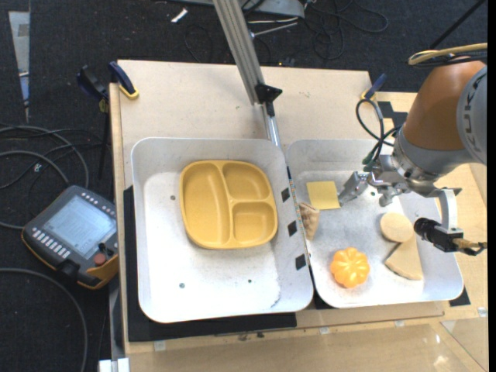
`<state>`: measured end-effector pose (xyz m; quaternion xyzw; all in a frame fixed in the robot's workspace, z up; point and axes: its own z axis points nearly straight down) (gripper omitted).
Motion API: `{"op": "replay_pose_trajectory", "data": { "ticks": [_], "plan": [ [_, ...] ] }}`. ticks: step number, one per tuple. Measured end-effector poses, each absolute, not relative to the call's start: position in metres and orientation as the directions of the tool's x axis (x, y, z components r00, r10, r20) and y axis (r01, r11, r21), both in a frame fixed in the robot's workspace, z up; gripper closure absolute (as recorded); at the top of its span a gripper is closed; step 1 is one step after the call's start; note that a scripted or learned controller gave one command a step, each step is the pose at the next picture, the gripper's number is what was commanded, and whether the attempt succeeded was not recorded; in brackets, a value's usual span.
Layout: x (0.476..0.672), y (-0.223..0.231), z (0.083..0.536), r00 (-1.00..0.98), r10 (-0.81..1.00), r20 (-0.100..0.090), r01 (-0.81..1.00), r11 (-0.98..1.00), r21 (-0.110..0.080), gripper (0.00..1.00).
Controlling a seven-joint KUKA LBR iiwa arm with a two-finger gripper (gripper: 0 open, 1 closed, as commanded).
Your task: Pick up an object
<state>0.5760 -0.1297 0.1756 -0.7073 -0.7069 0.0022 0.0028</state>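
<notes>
In the right bin (434, 289) lie a flat yellow square (322, 194), an orange pumpkin-shaped toy (349, 266), a pale round piece (395, 226) and a tan wedge (406, 261). A small brownish item (311, 222) rests against the bin's left wall. My gripper (367, 191) hangs over the upper middle of this bin, just right of the yellow square and above the pale round piece. Its fingers stand open with nothing between them.
The left bin (155, 285) holds a yellow divided plate (229, 204). A slanted metal pole (242, 45) comes down to the gap between the bins. A teach pendant (74, 235) lies on the floor at left, and a black cable loops beside the arm's wrist (372, 126).
</notes>
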Motion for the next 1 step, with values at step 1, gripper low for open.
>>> {"op": "replay_pose_trajectory", "data": {
  "ticks": [1],
  "plan": [
    [0.5778, -0.1302, 0.1115, 0.0, 1.0, 0.001, 1.0, 0.0, -0.006, 0.0]
  ]
}}
